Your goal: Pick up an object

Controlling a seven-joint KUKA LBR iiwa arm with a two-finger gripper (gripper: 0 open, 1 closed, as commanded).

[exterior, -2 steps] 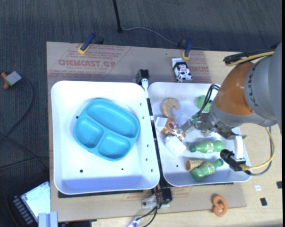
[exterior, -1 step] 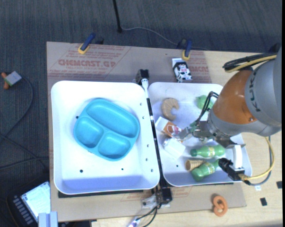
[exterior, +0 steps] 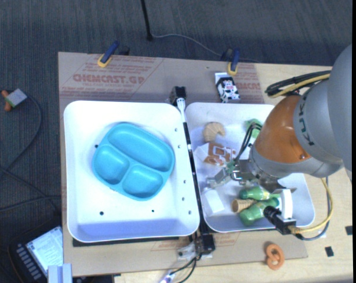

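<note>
Left bin holds just the blue divided plate; pickable stuff is all in the right bin: croissant-like piece at the back, cone and green toys at the front. Gripper sits low over the bin's middle w/ arm covering it, so can't tell its state. Best bet imo: go straight down on one separate item, not the pile, and close before lifting.

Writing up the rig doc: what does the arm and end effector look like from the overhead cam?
Arm: bulky rounded grey links with a glossy orange band above the wrist and dark lettering on the grey shell. End effector: small metallic-grey assembly. Yellow and black cables run along the arm.
</note>
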